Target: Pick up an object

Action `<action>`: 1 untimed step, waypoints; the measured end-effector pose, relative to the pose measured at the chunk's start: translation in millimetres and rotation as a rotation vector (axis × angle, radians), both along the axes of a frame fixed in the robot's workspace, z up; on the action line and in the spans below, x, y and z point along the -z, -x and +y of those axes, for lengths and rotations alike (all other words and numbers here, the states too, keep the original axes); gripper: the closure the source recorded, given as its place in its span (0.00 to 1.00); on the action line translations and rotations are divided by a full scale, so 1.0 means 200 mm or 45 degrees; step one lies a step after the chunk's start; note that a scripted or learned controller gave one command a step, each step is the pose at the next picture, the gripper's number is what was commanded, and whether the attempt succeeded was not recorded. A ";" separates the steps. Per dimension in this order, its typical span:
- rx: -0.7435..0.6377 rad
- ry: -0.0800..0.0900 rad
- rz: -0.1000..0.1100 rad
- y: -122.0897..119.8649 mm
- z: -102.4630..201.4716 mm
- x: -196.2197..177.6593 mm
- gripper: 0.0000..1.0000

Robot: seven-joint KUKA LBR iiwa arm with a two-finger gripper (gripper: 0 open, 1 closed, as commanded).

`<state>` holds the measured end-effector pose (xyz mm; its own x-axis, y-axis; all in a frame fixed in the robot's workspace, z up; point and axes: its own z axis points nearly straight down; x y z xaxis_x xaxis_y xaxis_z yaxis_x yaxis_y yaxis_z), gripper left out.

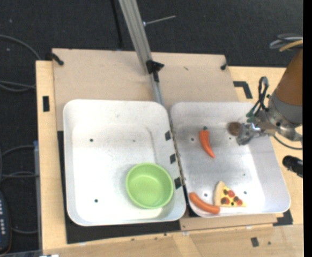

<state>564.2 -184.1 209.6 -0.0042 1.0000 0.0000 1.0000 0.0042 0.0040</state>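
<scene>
My gripper (244,133) hangs over the upper right part of the right bin (263,165), coming in from the right edge. A small brown round thing (234,128) sits right at its left tip; whether it is gripped or just lying beside the tip is unclear. An orange carrot (207,143) lies a little left of the gripper, apart from it. A toy pizza slice (228,196) and an orange-red sausage (204,203) rest at the bin's front edge. A green bowl (149,184) stands in the front right of the left bin (91,138).
A slanted aluminium post (137,31) rises from the back of the bench, between the bins. A black clip (294,164) sticks out past the right bin's right rim. Cables lie on the dark floor at left.
</scene>
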 end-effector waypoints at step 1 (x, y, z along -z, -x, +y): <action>-0.005 -0.001 0.002 -0.02 0.29 0.02 1.00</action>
<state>569.2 -126.7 205.7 -0.0077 1.0000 0.0008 1.0000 0.0077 0.0022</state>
